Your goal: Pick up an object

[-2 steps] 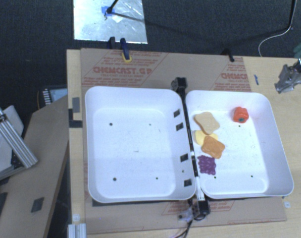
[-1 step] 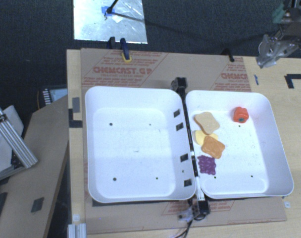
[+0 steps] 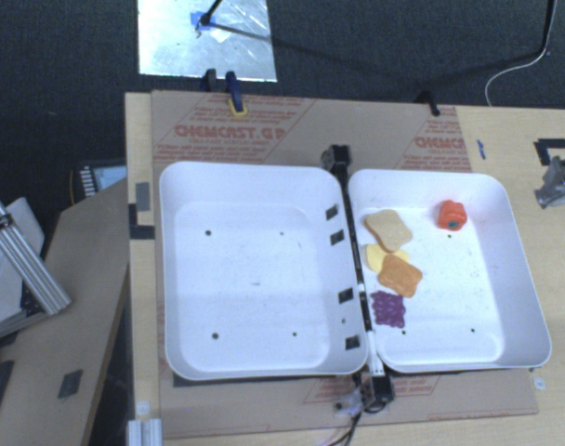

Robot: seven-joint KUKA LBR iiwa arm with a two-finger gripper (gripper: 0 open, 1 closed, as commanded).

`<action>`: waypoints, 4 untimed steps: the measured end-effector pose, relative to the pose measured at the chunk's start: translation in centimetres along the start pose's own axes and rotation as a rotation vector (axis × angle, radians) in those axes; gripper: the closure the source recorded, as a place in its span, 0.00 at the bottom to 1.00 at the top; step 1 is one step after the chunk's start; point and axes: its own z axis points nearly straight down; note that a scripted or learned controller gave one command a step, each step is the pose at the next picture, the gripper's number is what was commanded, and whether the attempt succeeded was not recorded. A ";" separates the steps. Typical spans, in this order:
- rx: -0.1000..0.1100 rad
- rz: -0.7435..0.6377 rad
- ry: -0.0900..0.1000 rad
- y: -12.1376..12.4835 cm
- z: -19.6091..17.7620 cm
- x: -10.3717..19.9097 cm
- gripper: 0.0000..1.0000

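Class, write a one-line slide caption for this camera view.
Two white bins: the right one holds an orange toy, bread slice, toast piece and purple grapes.

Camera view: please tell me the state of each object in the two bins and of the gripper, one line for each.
Orange round toy: lying alone near the right bin's far corner.
Tan bread slice: flat, near the divider, overlapping the yellow piece.
Yellow piece: flat, partly covered.
Orange toast piece: flat, overlapping the yellow piece.
Purple grapes: lying flat, just in front of the toast piece.
Gripper: outside the bins, at the right edge, holding nothing visible.

Smooth white plastic bins (image 3: 255, 179), shiny foil sheet (image 3: 206, 26) — crinkled
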 end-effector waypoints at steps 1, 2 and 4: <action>-0.018 -0.017 0.000 0.7 -9.0 3.1 1.00; -0.009 -0.021 0.003 2.3 -8.9 9.9 1.00; -0.002 -0.006 0.001 -0.6 2.8 10.7 1.00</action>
